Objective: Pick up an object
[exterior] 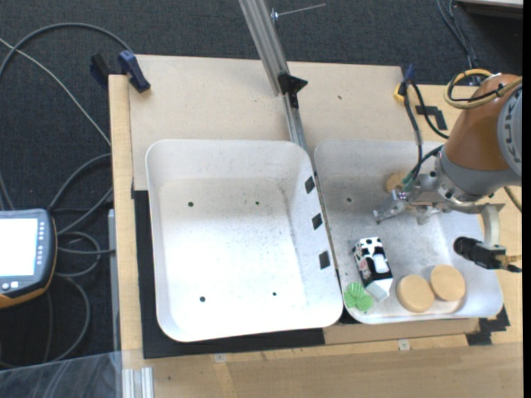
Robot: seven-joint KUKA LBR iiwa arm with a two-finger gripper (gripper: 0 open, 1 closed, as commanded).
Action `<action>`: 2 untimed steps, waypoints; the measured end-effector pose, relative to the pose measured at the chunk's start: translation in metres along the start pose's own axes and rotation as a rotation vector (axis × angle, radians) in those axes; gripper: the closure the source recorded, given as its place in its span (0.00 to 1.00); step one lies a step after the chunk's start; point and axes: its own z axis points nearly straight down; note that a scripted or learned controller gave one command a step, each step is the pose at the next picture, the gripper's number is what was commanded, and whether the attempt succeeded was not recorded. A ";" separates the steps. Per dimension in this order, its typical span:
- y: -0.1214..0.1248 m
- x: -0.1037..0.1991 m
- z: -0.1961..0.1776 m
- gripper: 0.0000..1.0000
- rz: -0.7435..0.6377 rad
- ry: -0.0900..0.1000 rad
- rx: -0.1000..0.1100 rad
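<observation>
Black-and-white box (pixel 372 261) lies just below-left of the end effector (pixel 397 206), whose grip state I cannot tell.

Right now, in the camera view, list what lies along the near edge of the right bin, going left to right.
Green piece → black-and-white box → first round wooden disc → second round wooden disc, all in the right bin.

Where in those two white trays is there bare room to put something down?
The left bin's floor is bare wall to wall. In the right bin, only the far-left corner is free; the black-and-white box, green piece and two wooden discs crowd its near edge.
</observation>
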 end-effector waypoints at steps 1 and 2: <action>0.003 0.000 -0.015 1.00 0.000 -0.001 -0.009; 0.012 -0.002 -0.076 1.00 -0.002 -0.005 -0.016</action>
